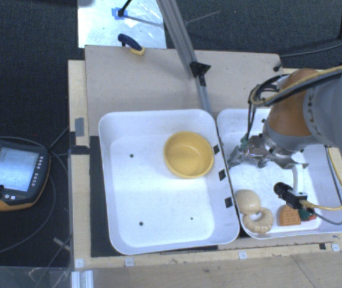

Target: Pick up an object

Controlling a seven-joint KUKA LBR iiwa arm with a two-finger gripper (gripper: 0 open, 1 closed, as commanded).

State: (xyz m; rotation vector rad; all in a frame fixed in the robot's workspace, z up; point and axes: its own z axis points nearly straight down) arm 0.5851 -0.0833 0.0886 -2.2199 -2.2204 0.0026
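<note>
Bins come first: your left bin (129, 221) of smooth hard white plastic holds a yellow bowl (188, 154) at about two o'clock of its floor, rigid, light and probably slick, so you would pinch its thin rim rather than its round belly. Your right bin (339, 224) carries, at six o'clock, a cream shell-like piece (247, 201), a ridged pale ring (259, 221) and an orange waffle-textured piece (289, 216), all small, light toy-like shapes best pinched across their narrow width. Gripper (246, 155) hangs at nine o'clock of that bin, and you cannot tell whether its jaws are spread or pressed together.
</note>
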